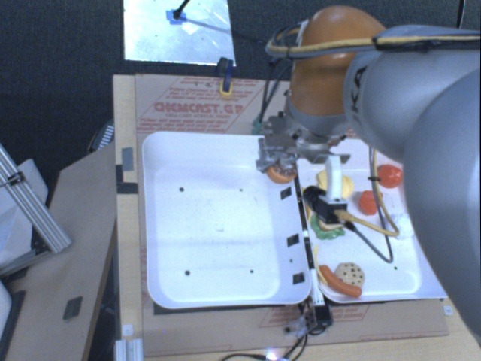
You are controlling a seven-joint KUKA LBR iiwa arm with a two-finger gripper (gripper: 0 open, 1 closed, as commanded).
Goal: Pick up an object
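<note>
My gripper hangs over the ridge between the two bins, near their far end. A small orange-brown round piece shows directly under its tip, at the right edge of the left bin. The gripper body hides its top, so I cannot tell whether the piece is gripped or just lies below. In the right bin lie a yellow piece, a red tomato, a smaller red piece, a green leafy piece, a speckled cookie and an orange sausage.
The arm's large grey and orange body covers the far right of the bench. A cardboard sheet lies under the bins, with a clamp at its far edge. A metal frame stands at the left.
</note>
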